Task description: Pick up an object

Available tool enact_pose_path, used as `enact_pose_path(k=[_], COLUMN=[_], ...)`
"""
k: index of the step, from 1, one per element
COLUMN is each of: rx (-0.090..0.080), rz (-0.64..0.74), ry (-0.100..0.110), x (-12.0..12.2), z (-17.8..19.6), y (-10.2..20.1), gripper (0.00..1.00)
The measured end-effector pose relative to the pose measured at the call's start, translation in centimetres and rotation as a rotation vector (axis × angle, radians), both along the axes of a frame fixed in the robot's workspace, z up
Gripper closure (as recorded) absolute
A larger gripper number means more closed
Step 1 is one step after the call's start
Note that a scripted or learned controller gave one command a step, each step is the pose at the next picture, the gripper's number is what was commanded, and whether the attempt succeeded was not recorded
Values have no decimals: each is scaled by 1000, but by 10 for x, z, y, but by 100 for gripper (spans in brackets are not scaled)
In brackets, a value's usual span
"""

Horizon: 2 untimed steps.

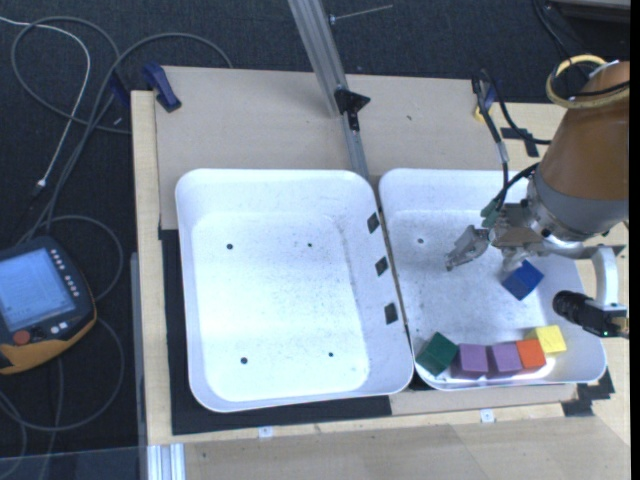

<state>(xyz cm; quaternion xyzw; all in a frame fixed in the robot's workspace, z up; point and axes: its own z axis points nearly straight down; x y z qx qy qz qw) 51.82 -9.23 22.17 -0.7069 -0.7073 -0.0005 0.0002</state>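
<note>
Now, starting big: the pale wooden tabletop [260, 118] carries two shallow white plastic bins side by side, black clips along the seam presumably pinning them together so they don't slide. Over on the left, the left white bin [270, 288] shows nothing but dark speckles and a few small holes. All the candidates sit in the right white bin [430, 268], and four of them crowd its near rim in a row: a green block [437, 351], a purple block [473, 358], an orange block [506, 356] and a yellow block [551, 340], touching or nearly so. That tight line would be awkward to grasp from. Standing apart is the small blue cube [522, 281], and that's likely why the grey-and-orange arm's gripper [478, 246] hangs just beside it, up-left. The metal fingers [462, 250] are spread, released, with nothing between them.
</note>
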Motion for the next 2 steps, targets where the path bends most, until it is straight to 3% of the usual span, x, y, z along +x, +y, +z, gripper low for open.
enact_pose_path(k=[1, 2], rx=[-6, -3], rz=[-8, 2], ry=[-2, 0], x=[-15, 86], z=[8, -127], y=[-96, -126], gripper=[0, 0])
